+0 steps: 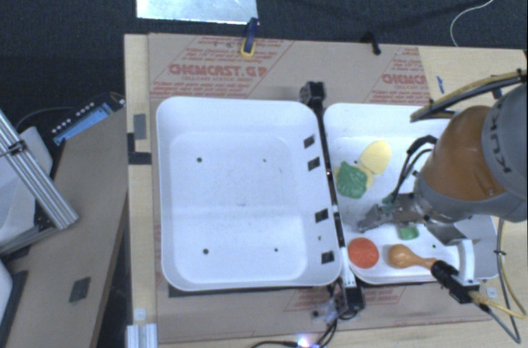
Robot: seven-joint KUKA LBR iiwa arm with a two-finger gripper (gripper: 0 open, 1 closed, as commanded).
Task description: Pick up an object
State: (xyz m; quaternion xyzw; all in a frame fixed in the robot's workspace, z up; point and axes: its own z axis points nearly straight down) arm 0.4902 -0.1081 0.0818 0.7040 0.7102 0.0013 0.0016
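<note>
Whether the jaws (373,216) are parted or closed cannot be told, since only a grey metal tip is seen low over the floor of the right bin (346,124), and nothing is seen held in it. The task is therefore judged to be at its early stage: an approach has been made, no object has been lifted, and the grasp and the lift are left to be done. The worktop (214,66) is covered by a flat brown board printed with red lettering. The left bin (239,190) is a shallow tray of smooth white plastic with rounded corners and a few small dark spots on its floor. The arm (470,165) is a bulky rounded body, orange with a grey casing. The candidate objects all lie in the right bin: a pale yellow rounded piece (376,156), just beside it a green lumpy piece (351,180) with a matt surface, a glossy red-orange round piece (363,253) near the front wall, a tan pear-shaped piece (410,258) with a narrow neck, and a small green item (407,232) beside the arm.
</note>
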